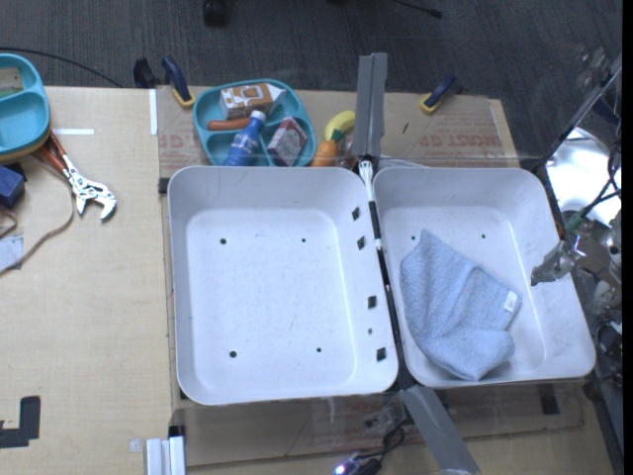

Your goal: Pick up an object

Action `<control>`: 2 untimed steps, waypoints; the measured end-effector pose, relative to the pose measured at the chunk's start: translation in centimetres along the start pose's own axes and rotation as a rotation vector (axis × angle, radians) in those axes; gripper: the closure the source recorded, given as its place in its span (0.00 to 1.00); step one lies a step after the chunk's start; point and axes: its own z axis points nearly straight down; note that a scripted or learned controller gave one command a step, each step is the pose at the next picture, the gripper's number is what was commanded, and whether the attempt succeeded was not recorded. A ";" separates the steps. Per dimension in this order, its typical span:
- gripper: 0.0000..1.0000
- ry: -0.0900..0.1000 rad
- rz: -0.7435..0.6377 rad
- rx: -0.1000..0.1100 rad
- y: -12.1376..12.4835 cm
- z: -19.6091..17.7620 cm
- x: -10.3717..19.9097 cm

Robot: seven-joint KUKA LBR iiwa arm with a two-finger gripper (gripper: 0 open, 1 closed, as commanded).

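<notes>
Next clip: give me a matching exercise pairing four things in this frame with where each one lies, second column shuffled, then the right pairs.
Things:
1. light blue towel
2. wrench
3. teal divided tray
4. gripper

Places:
A. on the bench, behind the left bin
B. over the right bin's right rim
C. inside the right bin
D. on the bench, left of both bins

Pairs: 1-C, 2-D, 3-A, 4-B

Teal dish [20,107] cut off by the left edge. Small packets in the teal tray [210,132] too small to identify. End effector [554,265] indistinct at the right edge.
</notes>
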 end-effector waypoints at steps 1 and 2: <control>0.00 -0.001 0.228 -0.001 -0.4 -0.8 0.3; 0.00 -0.002 0.537 0.001 -0.1 -1.9 -0.2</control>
